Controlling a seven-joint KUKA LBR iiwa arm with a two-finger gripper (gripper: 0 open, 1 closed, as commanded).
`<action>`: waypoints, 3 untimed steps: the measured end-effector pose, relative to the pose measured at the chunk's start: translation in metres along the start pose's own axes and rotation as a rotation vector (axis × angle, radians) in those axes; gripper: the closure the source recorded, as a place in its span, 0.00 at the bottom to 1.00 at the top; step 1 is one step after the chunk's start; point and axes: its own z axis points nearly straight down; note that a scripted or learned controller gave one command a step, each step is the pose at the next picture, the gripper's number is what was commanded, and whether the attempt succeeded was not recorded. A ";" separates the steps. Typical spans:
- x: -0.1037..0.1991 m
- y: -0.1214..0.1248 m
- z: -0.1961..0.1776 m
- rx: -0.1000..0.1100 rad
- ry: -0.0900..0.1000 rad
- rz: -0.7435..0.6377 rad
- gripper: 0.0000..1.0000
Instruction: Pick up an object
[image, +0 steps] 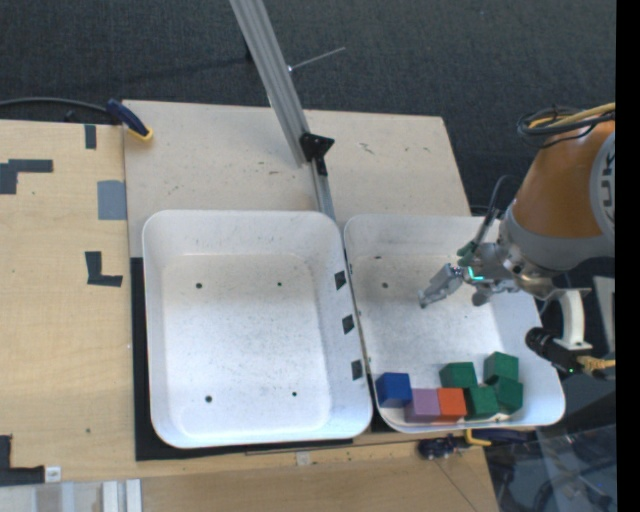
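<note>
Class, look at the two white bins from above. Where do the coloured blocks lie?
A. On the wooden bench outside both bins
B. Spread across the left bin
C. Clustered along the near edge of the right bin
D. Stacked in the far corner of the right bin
C: the blue block, purple block, orange block and green blocks huddle at the right bin's near edge, below the gripper.

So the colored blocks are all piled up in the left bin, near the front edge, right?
Not quite. The camera view shows the colored blocks piled in the right bin, near its front edge. The gripper is above that same bin, farther back.
</note>
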 end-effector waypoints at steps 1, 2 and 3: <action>0.000 0.001 -0.002 -0.004 -0.001 -0.002 0.00; 0.007 -0.007 0.058 0.003 0.000 0.000 0.00; 0.008 -0.013 0.120 -0.001 -0.002 0.000 0.00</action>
